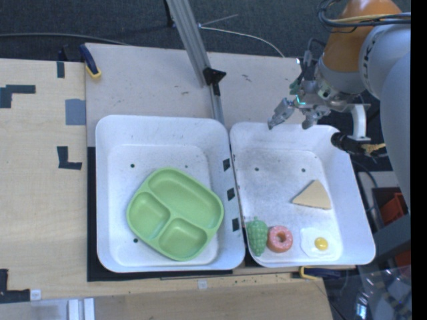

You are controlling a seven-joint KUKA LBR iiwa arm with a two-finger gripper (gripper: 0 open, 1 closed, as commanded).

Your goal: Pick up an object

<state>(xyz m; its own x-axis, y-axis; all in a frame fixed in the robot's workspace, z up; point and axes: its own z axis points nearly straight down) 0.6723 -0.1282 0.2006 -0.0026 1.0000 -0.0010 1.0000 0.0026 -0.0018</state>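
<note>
A tan wedge [312, 197], green strawberry-like toy [257, 237], pink doughnut [279, 239] and fried egg [319, 243] lie flat in the right bin [267, 152]; a green divided plate [175, 213] rests left.

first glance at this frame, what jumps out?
The light green three-compartment plastic tray in the left white bin grabs the eye first. Next, the toy food along the right white bin's near edge: tan cheese wedge, green strawberry-shaped piece, pink donut, fried egg. The end effector hovers open over that bin's far edge.

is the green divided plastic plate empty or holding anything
Empty. The green divided plastic plate lies flat in the left white bin, and all three of its compartments show bare green.
</note>
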